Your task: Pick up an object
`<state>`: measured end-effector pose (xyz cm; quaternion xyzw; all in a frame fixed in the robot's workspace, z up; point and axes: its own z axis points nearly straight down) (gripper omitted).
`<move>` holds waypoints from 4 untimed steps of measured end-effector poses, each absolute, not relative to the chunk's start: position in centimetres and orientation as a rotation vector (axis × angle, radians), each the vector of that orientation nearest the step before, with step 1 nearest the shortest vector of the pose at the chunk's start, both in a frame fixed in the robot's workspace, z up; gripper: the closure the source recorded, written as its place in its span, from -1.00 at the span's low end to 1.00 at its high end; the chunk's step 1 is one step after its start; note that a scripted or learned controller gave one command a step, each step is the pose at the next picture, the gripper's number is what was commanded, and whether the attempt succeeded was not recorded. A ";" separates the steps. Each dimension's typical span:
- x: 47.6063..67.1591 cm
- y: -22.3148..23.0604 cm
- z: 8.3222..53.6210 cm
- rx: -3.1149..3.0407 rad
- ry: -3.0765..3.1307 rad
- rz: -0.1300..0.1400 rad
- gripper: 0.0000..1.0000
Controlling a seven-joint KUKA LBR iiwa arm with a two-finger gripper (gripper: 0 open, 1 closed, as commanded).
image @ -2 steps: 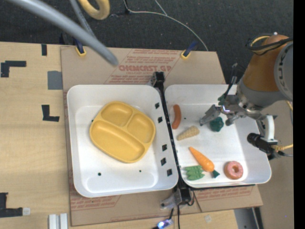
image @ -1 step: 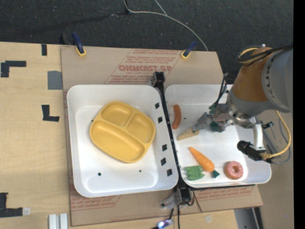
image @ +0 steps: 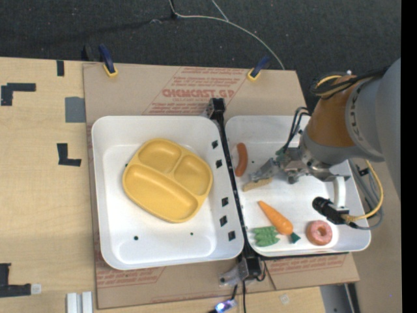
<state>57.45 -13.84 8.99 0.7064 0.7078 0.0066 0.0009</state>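
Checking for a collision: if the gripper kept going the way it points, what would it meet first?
Probably the tan piece just ahead of the gripper, which points toward the view's left. Beyond it lies the sausage, though depth is unclear.

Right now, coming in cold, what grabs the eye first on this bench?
The yellow divided plate dominates the left bin. In the right bin, the gripper hangs low over a tan piece near the sausage, with the carrot, green toy and pink donut along the near edge.
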 end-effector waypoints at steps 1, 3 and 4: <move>57.5 -13.8 10.0 2.211 2.222 0.018 1.00; 57.6 -13.3 21.7 2.216 2.220 0.004 1.00; 57.7 -13.3 25.6 2.217 2.222 0.002 1.00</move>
